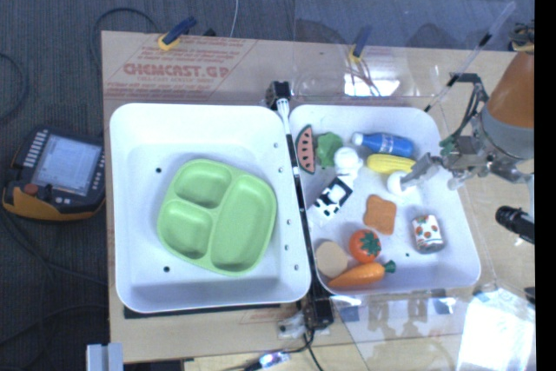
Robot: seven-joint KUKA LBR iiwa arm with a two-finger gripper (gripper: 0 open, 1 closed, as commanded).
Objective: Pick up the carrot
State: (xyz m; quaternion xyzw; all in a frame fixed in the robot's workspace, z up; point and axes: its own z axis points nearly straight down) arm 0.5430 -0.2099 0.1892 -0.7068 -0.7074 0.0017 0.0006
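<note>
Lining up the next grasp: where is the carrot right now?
In the camera view the carrot lies in the right bin, near its front edge, just below the tomato and beside the round tan piece.

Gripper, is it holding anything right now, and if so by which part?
Nothing is held. The gripper hangs above the right bin, and the carrot lies at the bin's near edge, apart from it.

The two white bins point(130, 187) look like smooth glossy plastic, same as the matt-ish green divided plate point(217, 215) and the shiny orange carrot point(356, 275) near the right bin's front edge, all sitting on plain brown cardboard point(191, 74).
</note>
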